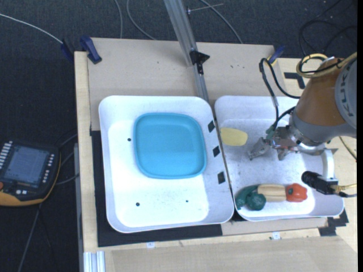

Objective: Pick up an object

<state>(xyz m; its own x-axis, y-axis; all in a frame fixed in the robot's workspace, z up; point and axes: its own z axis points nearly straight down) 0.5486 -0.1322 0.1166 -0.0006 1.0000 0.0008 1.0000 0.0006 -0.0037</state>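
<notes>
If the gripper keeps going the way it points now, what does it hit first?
Likely bare floor of the right bin. The gripper points down and left; the yellow object lies just beyond, to the left. Depth is unclear from above.

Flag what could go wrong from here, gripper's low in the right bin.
1. The gripper sits between the yellow piece and the toy row at the near wall, over bare floor; closing here would likely grab nothing.
2. The green toy, wooden piece and red toy lie touching against the right bin wall, so fingers may lack room.
</notes>
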